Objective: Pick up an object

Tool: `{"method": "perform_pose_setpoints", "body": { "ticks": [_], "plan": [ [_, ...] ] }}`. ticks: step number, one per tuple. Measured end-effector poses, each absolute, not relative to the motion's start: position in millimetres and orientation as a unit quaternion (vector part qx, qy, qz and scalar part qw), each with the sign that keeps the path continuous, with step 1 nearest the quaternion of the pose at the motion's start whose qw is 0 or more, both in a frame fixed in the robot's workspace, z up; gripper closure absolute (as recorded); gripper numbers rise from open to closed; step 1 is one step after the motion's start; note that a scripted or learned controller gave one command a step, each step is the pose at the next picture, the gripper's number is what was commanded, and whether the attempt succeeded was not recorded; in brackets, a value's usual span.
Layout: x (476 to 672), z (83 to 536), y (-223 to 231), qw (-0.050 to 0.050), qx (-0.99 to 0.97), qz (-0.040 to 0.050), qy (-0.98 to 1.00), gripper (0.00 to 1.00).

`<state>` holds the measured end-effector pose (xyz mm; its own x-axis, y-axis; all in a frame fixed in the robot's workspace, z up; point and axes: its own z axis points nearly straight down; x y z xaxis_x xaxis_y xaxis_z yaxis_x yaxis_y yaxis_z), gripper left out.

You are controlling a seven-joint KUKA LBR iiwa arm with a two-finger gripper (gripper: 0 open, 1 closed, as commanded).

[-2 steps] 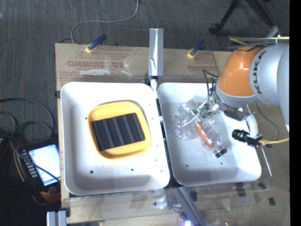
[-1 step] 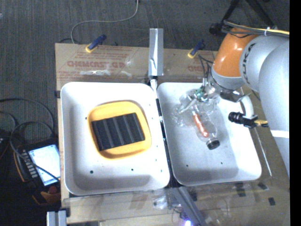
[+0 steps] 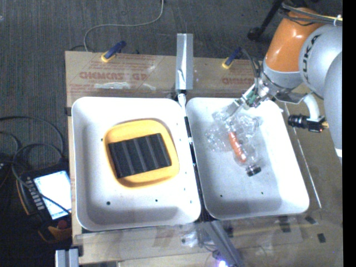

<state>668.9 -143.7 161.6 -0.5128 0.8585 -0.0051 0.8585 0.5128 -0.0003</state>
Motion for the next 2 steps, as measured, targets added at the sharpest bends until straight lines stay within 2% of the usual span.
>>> {"method": "perform_pose_setpoints", "body": {
  "ticks": [1,2],
  "plan": [
    [668.9,185,-89,0.002,0.438,-0.0004,0.899,0.00],
    [667.3,145,-132,0.000,0.520,0.0002,0.854,0.00]
  ]
}}
